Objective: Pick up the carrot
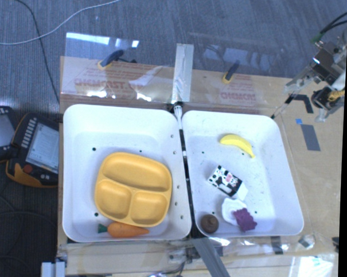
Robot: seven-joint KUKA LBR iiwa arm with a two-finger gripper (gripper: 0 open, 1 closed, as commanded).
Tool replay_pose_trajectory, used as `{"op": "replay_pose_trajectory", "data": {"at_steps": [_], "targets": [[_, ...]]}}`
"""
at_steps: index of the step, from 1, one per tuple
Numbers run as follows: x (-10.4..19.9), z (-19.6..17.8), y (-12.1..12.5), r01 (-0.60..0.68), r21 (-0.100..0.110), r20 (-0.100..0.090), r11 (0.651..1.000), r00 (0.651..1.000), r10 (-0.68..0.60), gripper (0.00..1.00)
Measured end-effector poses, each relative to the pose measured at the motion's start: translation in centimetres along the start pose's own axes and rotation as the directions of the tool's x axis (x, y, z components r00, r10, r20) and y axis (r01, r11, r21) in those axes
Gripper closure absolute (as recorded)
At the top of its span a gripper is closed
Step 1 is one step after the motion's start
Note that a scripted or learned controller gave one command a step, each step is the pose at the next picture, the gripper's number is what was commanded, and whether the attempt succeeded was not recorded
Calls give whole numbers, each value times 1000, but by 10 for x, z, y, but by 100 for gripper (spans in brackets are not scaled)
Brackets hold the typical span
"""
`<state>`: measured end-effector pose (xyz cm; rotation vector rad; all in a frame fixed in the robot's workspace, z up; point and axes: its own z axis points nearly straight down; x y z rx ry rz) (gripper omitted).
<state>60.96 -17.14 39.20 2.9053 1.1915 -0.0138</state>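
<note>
From the camera above the bench, two white bins sit side by side. In the left bin [80,160] lies a yellow tray [134,188] with three sections. The carrot [126,230] lies flat just below the tray, close to the bin's front wall. It is orange, with a small green end pointing left. It seems to touch the tray's front edge, but that is hard to tell.

The right bin [275,168] has a banana [237,145] near the back, a small black-and-white box [225,180] in the middle, and a brown round thing [209,223] beside a purple toy [244,218] at the front.

The gripper [325,90] is up in the far right corner, outside both bins and well apart from the carrot.

The pick looks like it has not started. Next, the arm likely needs to cross over the right bin to the front of the left bin, come down over the carrot, and grab it across its thin side, without bumping the tray or the wall.
</note>
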Motion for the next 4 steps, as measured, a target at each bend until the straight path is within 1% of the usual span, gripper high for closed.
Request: {"op": "replay_pose_trajectory", "data": {"at_steps": [1,2,3,4], "targets": [[8,-38,60,11,0,0,1000,1000,-11,0],[2,-37,66,190,1,0,982,982,-190,0],[20,-38,65,309,-1,-1,951,951,-309,0],[21,-38,65,309,-1,-1,951,951,-309,0]]}}
